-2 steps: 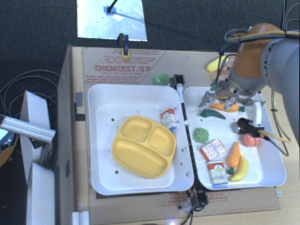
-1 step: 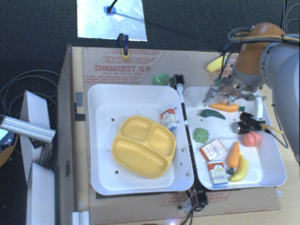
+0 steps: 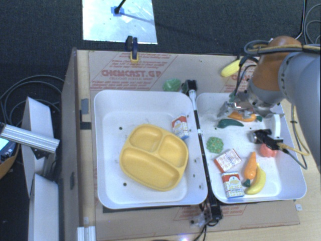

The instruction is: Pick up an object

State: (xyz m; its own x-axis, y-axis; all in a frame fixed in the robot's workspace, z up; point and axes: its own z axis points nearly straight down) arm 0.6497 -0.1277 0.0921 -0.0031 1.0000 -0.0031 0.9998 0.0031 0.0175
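Note:
My gripper hangs over the back of the right bin, coming down from the grey and orange arm at the upper right. Just beneath and in front of it lie a dark green toy vegetable and an orange toy piece. I cannot make out anything between the fingers. Further forward in the same bin are a round green toy, a red and white carton, a second carton, a carrot, a banana and a red piece.
The left bin holds a yellow divided tray and a small carton by the wall between the bins. Behind the bins, on the cardboard, lie a green toy and a yellow toy.

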